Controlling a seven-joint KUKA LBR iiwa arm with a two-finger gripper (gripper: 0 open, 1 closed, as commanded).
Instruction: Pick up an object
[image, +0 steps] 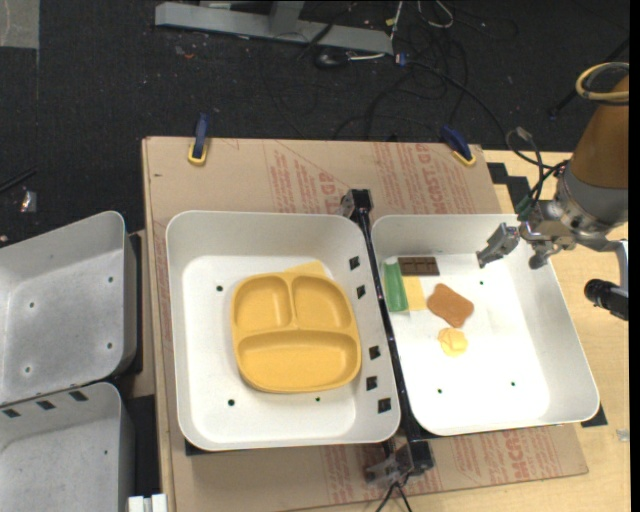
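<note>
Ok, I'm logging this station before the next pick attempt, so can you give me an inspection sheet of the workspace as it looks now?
Surface: brown board clamped at its far edge, bearing the left bin and the right bin side by side.
Job's things: in the right bin, a dark brown bar, a green block, an orange-brown piece and a small yellow piece.
Clutter: a yellow divided tray in the left bin.
Grippers: claw over the right bin's far right corner, apart from the items, holding nothing.
Cables: black leads on the dark floor beyond the board.
Surroundings: spare white bins at left.
</note>
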